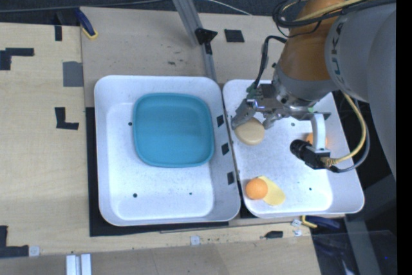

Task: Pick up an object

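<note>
Over the right white bin [335, 199], just past its wall shared with the left white bin [116, 203]: fingers [256, 114] of the grey arm [360, 42], spread narrowly around the top of a beige rounded object [250, 133], touching or nearly so, firm grip not confirmable; nearer the camera from that object, in the same bin, an orange ball [256, 188] touching a pale yellow piece [274, 192]; across the shared wall, a blue square plate [173, 129] lying flat in the left bin on the desk [38, 158].
</note>
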Available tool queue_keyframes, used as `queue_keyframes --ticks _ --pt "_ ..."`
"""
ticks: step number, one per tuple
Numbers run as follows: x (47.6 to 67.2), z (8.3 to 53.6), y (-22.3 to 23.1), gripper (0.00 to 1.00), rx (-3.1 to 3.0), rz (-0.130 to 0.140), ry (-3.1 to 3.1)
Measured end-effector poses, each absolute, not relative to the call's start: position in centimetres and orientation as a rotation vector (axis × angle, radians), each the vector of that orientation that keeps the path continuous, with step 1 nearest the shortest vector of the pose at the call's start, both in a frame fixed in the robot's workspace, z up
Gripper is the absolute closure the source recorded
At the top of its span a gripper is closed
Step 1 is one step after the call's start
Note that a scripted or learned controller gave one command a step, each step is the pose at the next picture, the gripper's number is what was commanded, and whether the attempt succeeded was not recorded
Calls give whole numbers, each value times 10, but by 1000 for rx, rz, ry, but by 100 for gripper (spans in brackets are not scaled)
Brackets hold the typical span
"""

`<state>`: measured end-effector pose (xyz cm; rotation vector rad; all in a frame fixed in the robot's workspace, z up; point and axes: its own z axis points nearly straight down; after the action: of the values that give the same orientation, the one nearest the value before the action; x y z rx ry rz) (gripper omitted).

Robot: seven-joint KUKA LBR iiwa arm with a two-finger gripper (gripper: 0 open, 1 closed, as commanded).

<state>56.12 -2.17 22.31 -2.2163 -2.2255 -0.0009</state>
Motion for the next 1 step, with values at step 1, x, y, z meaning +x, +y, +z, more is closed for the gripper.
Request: queue_keyframes --ticks 1 --pt "568 225 32 100 -2215 0 -2226"
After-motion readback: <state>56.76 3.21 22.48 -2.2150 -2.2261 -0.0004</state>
